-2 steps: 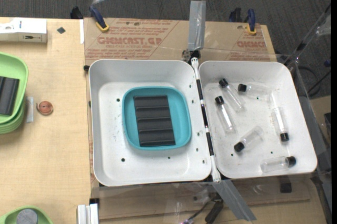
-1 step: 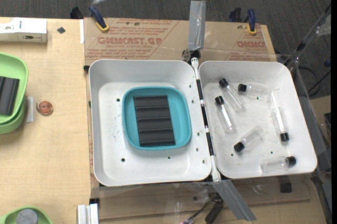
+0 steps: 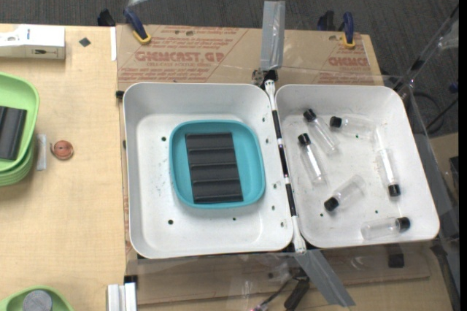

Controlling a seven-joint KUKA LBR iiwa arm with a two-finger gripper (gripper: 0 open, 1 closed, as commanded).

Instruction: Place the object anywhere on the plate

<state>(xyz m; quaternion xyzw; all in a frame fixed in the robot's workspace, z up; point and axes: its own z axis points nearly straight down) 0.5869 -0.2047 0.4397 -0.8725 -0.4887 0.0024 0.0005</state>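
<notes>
While six clear vials (image 3: 343, 156) with black caps lie scattered across the right bin (image 3: 408, 120), apart from one another, the teal plate (image 3: 252, 156) sits in the middle of the left bin (image 3: 146, 112) and carries a dark ribbed block (image 3: 213, 167). Both bins rest on brown cardboard (image 3: 190, 54) at the counter's (image 3: 66, 229) far right corner. I cannot tell the hand's state.

Teal plate (image 3: 217, 165), square with rounded corners, carrying a ribbed black insert, lies flat in the left bin (image 3: 146, 222). Six clear, black-capped vials (image 3: 311, 158) lie scattered in the right bin (image 3: 408, 156).
</notes>
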